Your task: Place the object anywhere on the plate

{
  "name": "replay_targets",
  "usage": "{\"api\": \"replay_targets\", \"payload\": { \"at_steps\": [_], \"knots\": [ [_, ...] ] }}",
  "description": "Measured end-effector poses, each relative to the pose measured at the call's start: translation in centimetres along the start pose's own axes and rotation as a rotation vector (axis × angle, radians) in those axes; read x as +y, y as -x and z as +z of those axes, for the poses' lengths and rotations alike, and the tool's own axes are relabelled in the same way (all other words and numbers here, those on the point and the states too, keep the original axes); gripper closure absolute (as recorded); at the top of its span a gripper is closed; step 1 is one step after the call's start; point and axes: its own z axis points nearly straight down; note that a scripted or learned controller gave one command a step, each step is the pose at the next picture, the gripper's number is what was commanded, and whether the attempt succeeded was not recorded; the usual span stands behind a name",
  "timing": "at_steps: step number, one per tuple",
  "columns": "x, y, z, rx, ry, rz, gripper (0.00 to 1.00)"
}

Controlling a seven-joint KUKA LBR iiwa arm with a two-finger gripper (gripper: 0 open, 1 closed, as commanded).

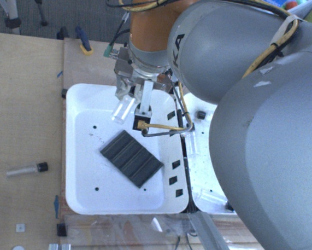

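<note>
Ribbed dark-grey rectangular plate, flat, askew in left bin; end effector spread, empty

the arm is smooth grey, with an orange band above the wrist and yellow and black cables looping over it. the gripper is silvery metal with one pale translucent finger and a black block beside it. the left bin is glossy white with a few small black dots. in it the ribbed plate is dark charcoal, marked by parallel grooves. the bench is pale tan. a small cylinder on it is light grey with a black cap.
</note>
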Motion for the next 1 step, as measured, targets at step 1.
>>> {"api": "replay_targets", "payload": {
  "at_steps": [1],
  "knots": [
    [-0.02, -0.13, -0.99, 0.0, 0.002, -0.002, 1.0]
  ]
}}
